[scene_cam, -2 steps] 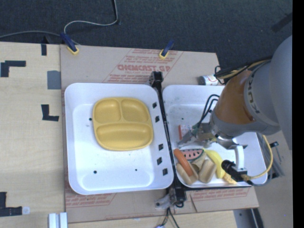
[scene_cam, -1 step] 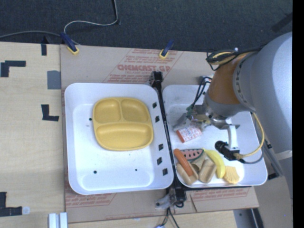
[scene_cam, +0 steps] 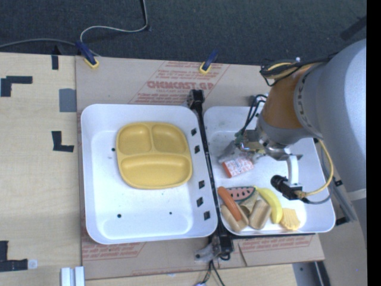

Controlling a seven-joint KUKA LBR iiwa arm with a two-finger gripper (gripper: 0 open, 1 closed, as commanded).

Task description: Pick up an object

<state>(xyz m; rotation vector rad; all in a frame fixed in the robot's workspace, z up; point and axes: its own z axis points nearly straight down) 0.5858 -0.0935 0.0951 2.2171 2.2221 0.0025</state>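
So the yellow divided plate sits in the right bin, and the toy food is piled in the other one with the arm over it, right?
Not quite. The camera view shows the yellow plate in the left bin, not the right one. The rest holds: the toy food, such as the banana and carrot, lies in the other, right bin, and the arm reaches over that bin.

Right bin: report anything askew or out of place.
Nothing looks spilled or damaged. The toy food, carrot, watermelon slice and banana, is crowded along the right bin's near wall, while an orange-and-white packet lies apart beside the gripper.
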